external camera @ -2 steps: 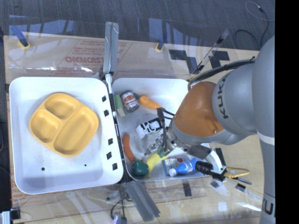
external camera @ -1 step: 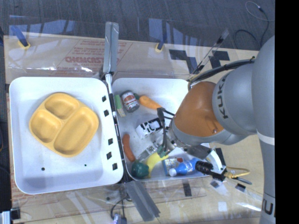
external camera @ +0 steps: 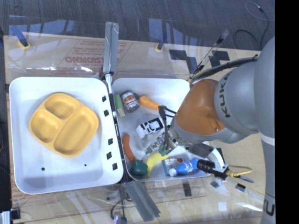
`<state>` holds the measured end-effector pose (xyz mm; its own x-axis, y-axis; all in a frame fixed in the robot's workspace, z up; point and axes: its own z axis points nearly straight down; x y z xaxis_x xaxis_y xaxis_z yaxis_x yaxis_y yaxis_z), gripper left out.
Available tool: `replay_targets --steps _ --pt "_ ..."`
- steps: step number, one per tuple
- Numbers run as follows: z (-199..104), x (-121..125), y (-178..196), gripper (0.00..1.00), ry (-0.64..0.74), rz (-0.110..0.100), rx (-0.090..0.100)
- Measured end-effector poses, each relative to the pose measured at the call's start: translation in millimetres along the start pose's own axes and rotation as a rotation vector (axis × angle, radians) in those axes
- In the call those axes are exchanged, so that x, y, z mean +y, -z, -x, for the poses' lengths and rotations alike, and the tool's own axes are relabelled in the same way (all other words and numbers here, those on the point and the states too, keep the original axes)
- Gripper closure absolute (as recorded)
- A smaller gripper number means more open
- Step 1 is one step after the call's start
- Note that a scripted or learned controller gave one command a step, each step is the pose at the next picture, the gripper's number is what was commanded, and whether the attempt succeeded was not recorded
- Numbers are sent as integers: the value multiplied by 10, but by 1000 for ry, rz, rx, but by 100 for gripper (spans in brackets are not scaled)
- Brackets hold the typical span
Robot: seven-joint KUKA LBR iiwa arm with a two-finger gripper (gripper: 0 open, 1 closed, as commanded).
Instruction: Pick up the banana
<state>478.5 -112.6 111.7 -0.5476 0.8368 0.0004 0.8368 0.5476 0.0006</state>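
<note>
On the left of the frame we see the left bin (external camera: 18, 139) with a yellow divided plate (external camera: 64, 123). In the right bin (external camera: 140, 84), at its lower edge, the banana (external camera: 154, 161) lies between a green object (external camera: 138, 168) and a blue bottle (external camera: 184, 167). The gripper (external camera: 163, 143) hangs just above the banana; whether it is open we cannot tell.

I see the banana (external camera: 156, 160) lying in the right bin (external camera: 140, 84) near its front edge. It is yellow, tilted up toward the right, with its upper end hidden under the arm
</note>
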Motion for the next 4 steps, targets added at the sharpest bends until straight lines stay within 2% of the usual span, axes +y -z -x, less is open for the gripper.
replay_targets --steps 1,2,3,4 --pt "5 1 4 0 0 1 -1" --pt "-78 28 -200 0 -4 0 0" --pt "-74 37 -98 100 0 1 -1" --pt "-75 38 -98 0 0 1 -1"
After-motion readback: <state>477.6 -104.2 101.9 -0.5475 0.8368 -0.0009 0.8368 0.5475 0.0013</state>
